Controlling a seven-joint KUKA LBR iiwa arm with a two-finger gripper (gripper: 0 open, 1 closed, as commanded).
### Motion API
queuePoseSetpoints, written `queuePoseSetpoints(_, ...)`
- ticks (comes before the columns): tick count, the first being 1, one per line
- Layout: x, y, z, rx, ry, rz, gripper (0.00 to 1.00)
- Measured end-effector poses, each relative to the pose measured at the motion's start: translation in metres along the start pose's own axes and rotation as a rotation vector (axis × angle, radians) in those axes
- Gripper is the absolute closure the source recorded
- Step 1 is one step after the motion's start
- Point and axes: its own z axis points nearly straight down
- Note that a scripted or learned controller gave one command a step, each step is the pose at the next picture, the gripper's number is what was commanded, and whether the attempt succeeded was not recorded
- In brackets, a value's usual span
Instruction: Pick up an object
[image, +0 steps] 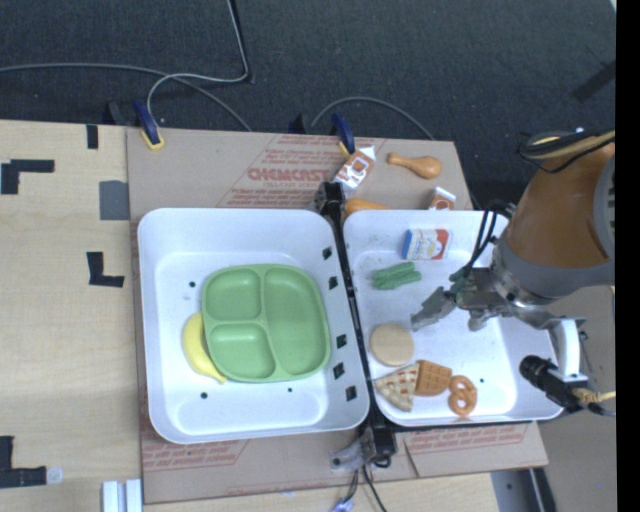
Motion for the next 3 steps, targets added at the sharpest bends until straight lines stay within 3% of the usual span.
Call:
queuePoseSetpoints(1,0.001,0.079,0.071,0.002,0.001,0.000,0.00)
queuePoseSetpoints(2,0.003,0.124,0.131,-0.004,0.000,0.000,0.00)
queuePoseSetpoints(3,-0.003,0.167,0.132,-0.004,-0.001,-0.002,0.00)
